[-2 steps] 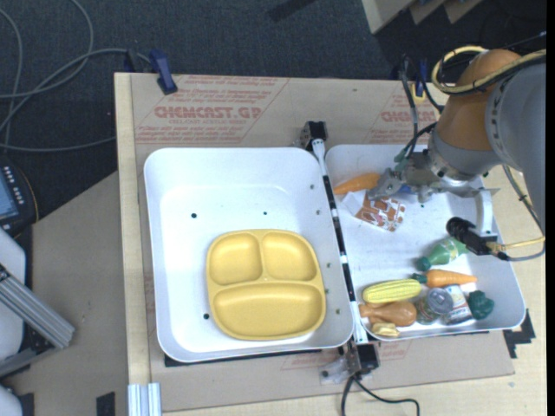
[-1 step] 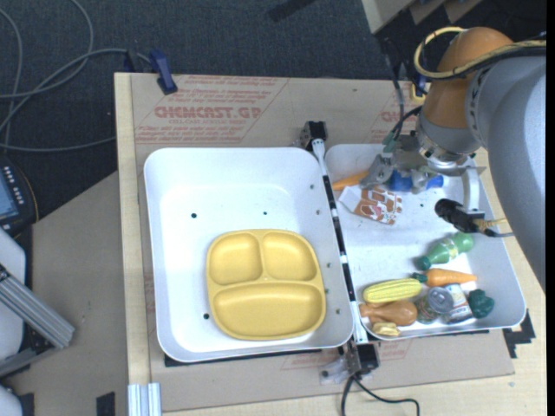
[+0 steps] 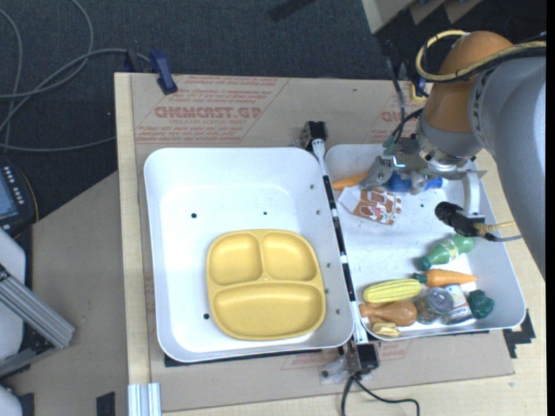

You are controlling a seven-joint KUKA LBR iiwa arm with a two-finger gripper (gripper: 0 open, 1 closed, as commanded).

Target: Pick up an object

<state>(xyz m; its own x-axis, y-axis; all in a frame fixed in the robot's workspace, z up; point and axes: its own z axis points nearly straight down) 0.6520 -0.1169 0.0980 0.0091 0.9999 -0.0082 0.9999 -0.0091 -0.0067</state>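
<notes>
My gripper (image 3: 401, 173) is low over the far end of the right bin (image 3: 381, 248), under the grey arm with its orange band. Something blue (image 3: 404, 181) shows right at the gripper; I cannot tell whether it is held. Just in front of the gripper lies a red and white packet (image 3: 379, 205), and to its left an orange piece (image 3: 349, 180) rests by the bin wall. Nearer the front are a green bottle (image 3: 447, 250), an orange carrot (image 3: 452, 277), a yellow corn cob (image 3: 392, 290), a small can (image 3: 442, 302) and a brown bread piece (image 3: 389, 314).
The left bin (image 3: 173, 189) holds a yellow divided plate (image 3: 264, 284). A dark green item (image 3: 480, 304) sits in the right bin's front right corner. The wall between the two bins runs just left of the packet.
</notes>
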